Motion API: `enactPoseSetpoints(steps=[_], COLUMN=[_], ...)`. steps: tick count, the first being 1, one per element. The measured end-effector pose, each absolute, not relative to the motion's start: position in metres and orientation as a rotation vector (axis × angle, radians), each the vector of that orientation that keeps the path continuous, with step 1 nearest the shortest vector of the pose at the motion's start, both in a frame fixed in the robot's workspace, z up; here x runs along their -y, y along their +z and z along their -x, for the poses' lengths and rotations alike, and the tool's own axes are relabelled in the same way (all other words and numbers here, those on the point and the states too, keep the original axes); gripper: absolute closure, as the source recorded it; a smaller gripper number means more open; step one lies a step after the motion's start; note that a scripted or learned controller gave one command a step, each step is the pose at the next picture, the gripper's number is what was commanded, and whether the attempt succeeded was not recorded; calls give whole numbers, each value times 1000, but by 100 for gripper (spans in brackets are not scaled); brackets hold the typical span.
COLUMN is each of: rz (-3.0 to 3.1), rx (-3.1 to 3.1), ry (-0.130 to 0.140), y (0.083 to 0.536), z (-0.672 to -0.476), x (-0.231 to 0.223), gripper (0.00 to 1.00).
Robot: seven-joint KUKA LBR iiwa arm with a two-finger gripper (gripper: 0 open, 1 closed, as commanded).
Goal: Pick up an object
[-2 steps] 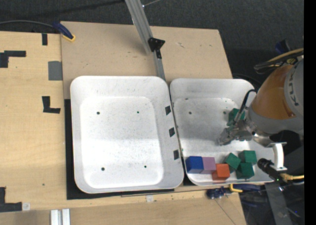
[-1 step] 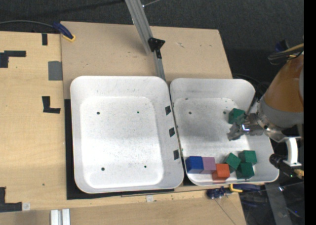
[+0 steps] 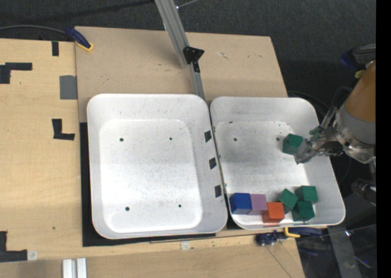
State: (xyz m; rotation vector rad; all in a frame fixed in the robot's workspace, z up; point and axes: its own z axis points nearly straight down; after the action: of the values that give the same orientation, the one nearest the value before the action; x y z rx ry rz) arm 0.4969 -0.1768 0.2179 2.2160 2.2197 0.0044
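gripper (image 3: 303,150) | by green block (image 3: 292,143) in right bin (image 3: 256,112) | open/closed: can't tell | tip: go slow, center on block, squeeze evenly

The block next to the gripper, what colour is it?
Green; the block shows in the camera view, beside the gripper.
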Motion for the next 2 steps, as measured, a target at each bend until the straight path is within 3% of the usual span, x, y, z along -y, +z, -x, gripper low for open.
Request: enactPoseSetpoints(steps=[1,2], rz=[-2216,-2217], rx=[-2221,-2228], ry=[4,-1], y=[263,253], z=[-498,-514], x=[176,128], gripper=[100,100])
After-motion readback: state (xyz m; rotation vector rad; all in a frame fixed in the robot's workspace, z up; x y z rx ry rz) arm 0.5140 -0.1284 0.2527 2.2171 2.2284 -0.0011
